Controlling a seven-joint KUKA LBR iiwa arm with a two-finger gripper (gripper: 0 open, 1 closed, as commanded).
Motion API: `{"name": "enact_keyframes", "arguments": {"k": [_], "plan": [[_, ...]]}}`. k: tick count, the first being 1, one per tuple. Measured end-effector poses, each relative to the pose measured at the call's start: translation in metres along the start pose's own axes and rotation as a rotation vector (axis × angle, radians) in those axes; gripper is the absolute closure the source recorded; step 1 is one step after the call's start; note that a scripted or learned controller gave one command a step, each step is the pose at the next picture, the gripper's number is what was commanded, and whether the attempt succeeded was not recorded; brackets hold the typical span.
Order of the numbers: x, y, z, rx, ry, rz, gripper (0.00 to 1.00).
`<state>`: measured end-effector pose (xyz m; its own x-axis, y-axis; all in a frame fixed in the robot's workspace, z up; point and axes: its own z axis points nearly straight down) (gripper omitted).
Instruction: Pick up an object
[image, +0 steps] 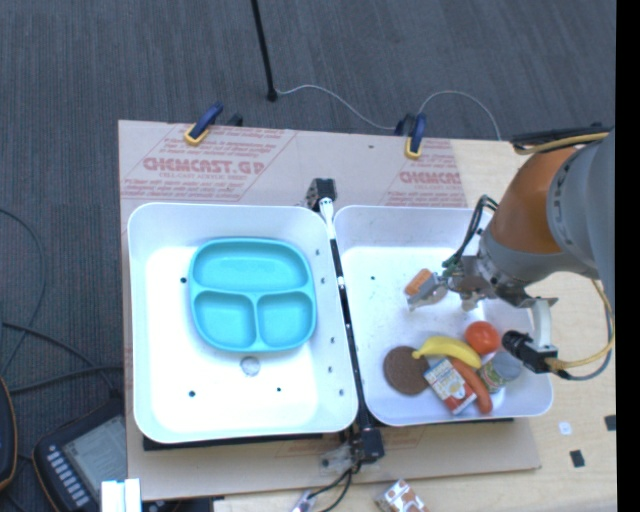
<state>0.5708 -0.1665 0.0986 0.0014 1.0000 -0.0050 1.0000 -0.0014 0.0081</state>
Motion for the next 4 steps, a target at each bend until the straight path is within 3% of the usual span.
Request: {"name": "enact_keyframes", "arguments": {"k": [1, 2, 3, 4], "plan": [[0.012, -0.058, 0.01, -0.004, 0.0, -0.001, 0.0], [0.012, -0.057, -0.001, -0.005, 0.0, 0.0, 1.0], [0.012, -0.057, -0.001, -0.004, 0.0, 0.0, 0.0], [0.051, -0.084, 0.009, -0.006, -0.004, 0.001, 0.0]]}}
